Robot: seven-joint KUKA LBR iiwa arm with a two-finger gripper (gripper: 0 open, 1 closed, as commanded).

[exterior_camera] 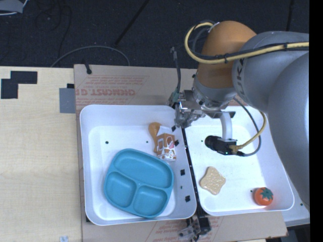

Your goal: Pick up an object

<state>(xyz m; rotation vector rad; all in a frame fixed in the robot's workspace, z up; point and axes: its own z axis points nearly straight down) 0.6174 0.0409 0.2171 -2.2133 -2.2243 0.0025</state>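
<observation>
In the left bin [93,135], toward its two o'clock corner, lies a small crumpled packet [166,146], white with brown print, touching a tan, drumstick-like piece [154,130] at its eleven o'clock. A blue divided plate [138,183] fills the bin's six o'clock half, its rim just beside the packet. The tool [180,116] sits over the divider between the bins, at the packet's one o'clock; it is dark and tangled with cables, so I cannot tell how it stands. The right bin [280,185] holds a beige bread-shaped slice [212,180] and an orange tomato-like toy [263,196]. The arm [262,74] hides that bin's twelve o'clock side.
</observation>
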